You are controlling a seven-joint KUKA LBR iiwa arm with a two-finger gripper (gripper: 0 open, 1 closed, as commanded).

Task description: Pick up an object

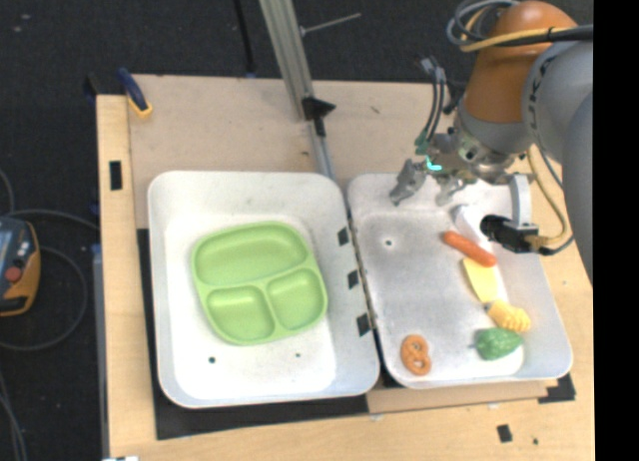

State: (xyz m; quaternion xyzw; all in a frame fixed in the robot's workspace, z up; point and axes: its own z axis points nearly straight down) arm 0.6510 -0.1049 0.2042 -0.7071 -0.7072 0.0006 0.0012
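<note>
Two white bins sit side by side on the tabletop point(230, 120), and the hand point(424, 182) hangs over the far rim of the right bin point(399, 279), its grey metal fingers spread apart with nothing between them. The toy food lies nearer the camera than the hand, along the bin's right side: an orange carrot point(467, 245) closest to the hand, then a pale yellow wedge point(480, 278), a knobbly yellow corn piece point(509, 317) and a green leafy piece point(496, 342) close to the near right corner. A small orange pretzel point(415, 353) lies apart from them by the near rim. That bin's middle and left are bare, scuffed white floor. The left bin point(180, 210) holds a smooth green tray point(260, 281) with three compartments, set about in its middle. A ribbed aluminium post point(285, 35) rises from the tabletop behind the bins.
</note>
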